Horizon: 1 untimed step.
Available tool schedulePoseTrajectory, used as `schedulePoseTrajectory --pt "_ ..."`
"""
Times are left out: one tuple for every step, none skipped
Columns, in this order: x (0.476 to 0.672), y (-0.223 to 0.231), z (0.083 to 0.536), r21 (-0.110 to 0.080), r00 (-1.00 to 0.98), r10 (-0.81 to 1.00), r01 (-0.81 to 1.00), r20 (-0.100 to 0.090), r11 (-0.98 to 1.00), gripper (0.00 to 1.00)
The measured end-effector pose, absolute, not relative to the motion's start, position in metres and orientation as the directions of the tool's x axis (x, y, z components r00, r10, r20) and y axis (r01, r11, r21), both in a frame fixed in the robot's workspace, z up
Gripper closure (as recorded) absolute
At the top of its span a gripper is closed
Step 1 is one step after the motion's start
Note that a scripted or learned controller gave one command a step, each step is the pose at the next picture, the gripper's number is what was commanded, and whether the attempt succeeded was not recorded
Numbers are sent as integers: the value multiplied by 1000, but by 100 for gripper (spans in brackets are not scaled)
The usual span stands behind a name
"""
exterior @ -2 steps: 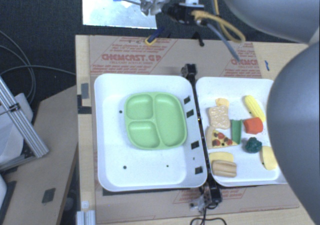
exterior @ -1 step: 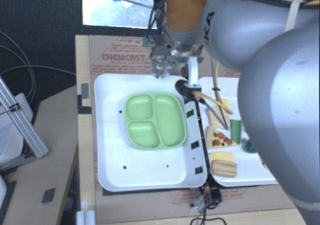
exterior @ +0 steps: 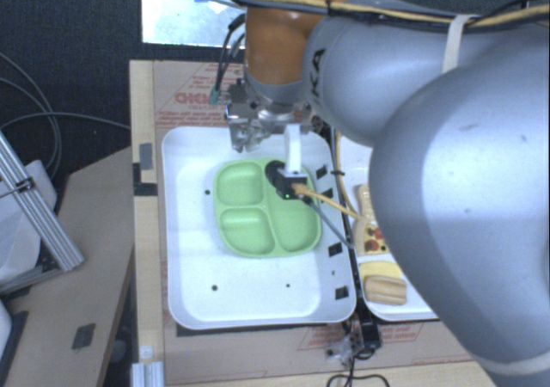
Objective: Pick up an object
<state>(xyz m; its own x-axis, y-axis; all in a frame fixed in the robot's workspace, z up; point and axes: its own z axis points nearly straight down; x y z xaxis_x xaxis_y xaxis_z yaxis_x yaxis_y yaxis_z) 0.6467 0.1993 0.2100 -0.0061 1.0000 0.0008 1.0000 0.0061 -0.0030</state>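
Green three-compartment tray (exterior: 262, 209), lying flat in the middle of the left bin (exterior: 198, 273) on the surface. The fingers (exterior: 247, 138) are seen over the bin's far side, just beyond the tray's far edge. Whether they are spread or pressed together cannot be told. A tan block (exterior: 383, 284) is seen in the right bin (exterior: 404, 315), well apart from the fingers.
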Motion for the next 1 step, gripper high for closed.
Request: schedulePoseTrajectory --pt "668 197 124 -2 -3 1000 1000 -1 3 100"
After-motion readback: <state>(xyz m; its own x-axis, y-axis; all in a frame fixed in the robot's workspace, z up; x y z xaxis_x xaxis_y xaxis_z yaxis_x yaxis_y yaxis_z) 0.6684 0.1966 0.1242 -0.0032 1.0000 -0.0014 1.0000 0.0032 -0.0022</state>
